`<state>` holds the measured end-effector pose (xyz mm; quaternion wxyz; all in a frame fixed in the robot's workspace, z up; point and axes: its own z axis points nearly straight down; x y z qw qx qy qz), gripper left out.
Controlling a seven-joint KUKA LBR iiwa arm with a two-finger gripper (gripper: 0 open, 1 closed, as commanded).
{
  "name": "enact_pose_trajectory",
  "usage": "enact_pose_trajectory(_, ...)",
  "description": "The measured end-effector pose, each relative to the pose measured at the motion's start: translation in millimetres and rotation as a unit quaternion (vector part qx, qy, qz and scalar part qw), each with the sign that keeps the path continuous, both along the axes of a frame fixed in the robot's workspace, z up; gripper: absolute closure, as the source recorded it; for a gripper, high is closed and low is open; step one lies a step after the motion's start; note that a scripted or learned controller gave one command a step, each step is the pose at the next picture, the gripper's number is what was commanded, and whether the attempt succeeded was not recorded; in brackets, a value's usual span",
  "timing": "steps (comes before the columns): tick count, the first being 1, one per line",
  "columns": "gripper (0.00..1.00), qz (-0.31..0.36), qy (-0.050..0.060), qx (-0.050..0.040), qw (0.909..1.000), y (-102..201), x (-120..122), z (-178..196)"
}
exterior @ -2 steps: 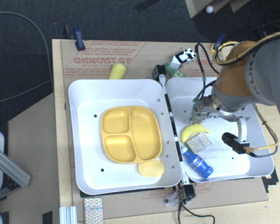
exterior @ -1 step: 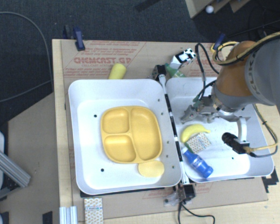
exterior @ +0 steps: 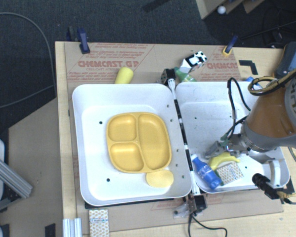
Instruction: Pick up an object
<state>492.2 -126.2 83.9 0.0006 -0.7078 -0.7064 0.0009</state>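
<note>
Gripper (exterior: 226, 149) low in right bin (exterior: 207, 107), over banana (exterior: 223, 160); finger state: cannot tell; descend straight, clear of blue bottle (exterior: 206, 172) and sponge (exterior: 230, 172); close centred on banana

Partly hidden under the arm (exterior: 274, 117) — right bin (exterior: 207, 107), yellow banana-shaped piece (exterior: 223, 159). Cut off at the right edge — arm's upper body. Too covered to judge — fingers of the gripper (exterior: 232, 149).
</note>
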Motion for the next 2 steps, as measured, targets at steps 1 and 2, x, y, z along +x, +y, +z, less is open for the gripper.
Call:
enact_pose_trajectory(1,1.00,0.000,-0.002,0.0002,1.0000,0.8,1.0,10.1)
enact_pose_trajectory(2,0.00,0.000,-0.001,0.0004,1.0000,0.8,0.8,10.0)
